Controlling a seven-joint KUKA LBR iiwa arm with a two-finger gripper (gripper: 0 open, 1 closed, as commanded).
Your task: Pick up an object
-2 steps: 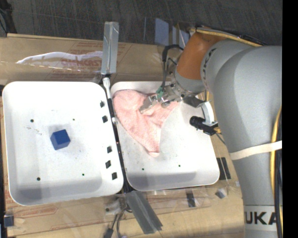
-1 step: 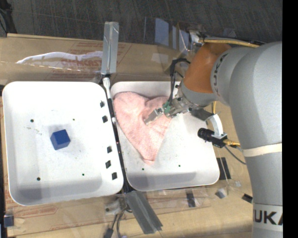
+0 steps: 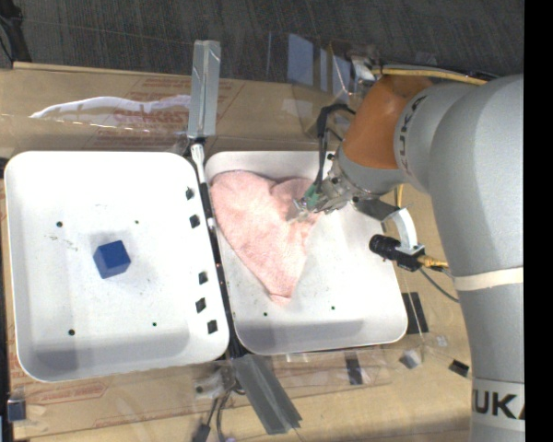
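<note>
A pink cloth (image 3: 258,224) lies crumpled in the right bin (image 3: 350,316), spreading from the bin's upper left toward its middle. A small blue cube (image 3: 112,258) rests in the left bin (image 3: 37,330), left of centre. My gripper (image 3: 311,201) reaches down from the grey arm with its orange band and meets the cloth's right edge near the bin's upper middle. The wrist hides how the fingers stand.
A grey divider bar (image 3: 205,81) runs between the two bins and sticks out at the back. A black cable connector (image 3: 392,249) hangs beside the arm over the right bin. Brown cardboard (image 3: 92,90) lies under both bins.
</note>
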